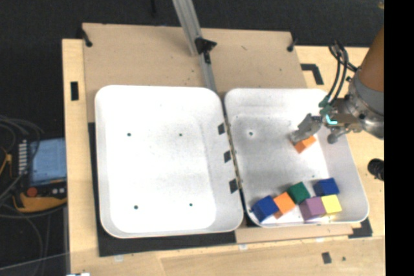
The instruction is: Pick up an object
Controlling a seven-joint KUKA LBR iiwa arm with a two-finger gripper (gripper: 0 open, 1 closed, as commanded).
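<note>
**Gripper over the right bin, orange block at its tip**

From my console I saw the arm (372, 84) reaching in from the right, its gripper (304, 135) hanging over the upper middle part of the right bin (259, 110). A small orange block (304, 145) sat right at the gripper's lower end, tilted and overlapping the grey fingers (299, 134). I could not tell from that slanted overhead view how wide the claw stood, nor whether the block was truly between the fingers or just lying under them on the bin floor.

The other blocks were huddled along the near edge of the same bin, well apart from the gripper. I counted a blue block (264, 207) at the left end, a second orange block (284, 203) touching it, a green block (298, 192) just behind that, a purple block (314, 207), a yellow block (332, 204) beside the purple one, and another blue block (326, 187) just behind the yellow.

The left bin (162, 158) lay side by side with the right one, their inner rims touching. A slanted metal post (184, 3) rose from the bench (149, 55) behind the bins.
</note>
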